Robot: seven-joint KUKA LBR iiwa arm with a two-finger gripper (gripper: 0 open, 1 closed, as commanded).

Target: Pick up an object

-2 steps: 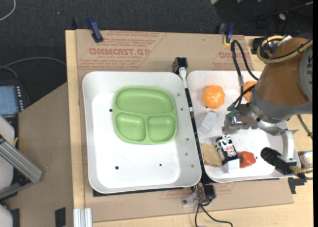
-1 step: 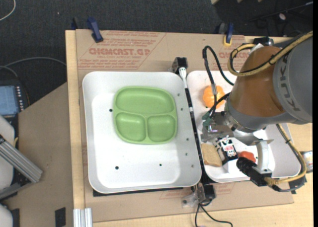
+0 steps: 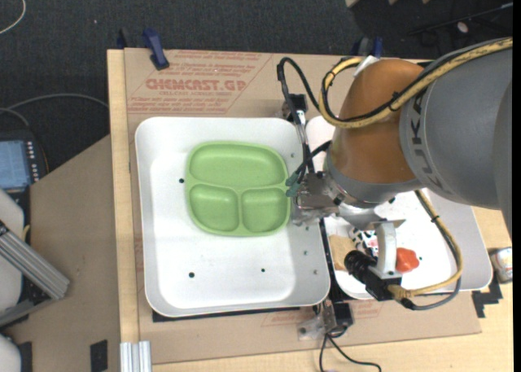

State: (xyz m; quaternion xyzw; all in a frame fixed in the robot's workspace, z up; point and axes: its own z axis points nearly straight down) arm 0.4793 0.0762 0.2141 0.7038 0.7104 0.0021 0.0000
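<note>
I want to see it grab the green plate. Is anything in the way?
Nothing visible is. The gripper is already at the right edge of the green plastic divided plate, which lies alone in the left white bin.

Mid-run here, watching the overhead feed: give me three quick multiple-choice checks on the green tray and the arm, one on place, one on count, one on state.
1. Where does the green divided tray lie?
A. In the left bin
B. In the right bin
C. On the cardboard outside the bins

2. How many compartments does the tray have?
A. Two
B. Three
C. Five

3. How does the tray sit?
A. Flat, open side up
B. Flipped upside down
C. Standing on its edge

Answers:
1. A, the tray rests on the white floor of the left bin, toward its upper part.
2. B, one wide section sits above two smaller ones.
3. A, its hollows face the camera. The gripper is at the tray's right rim.
</note>
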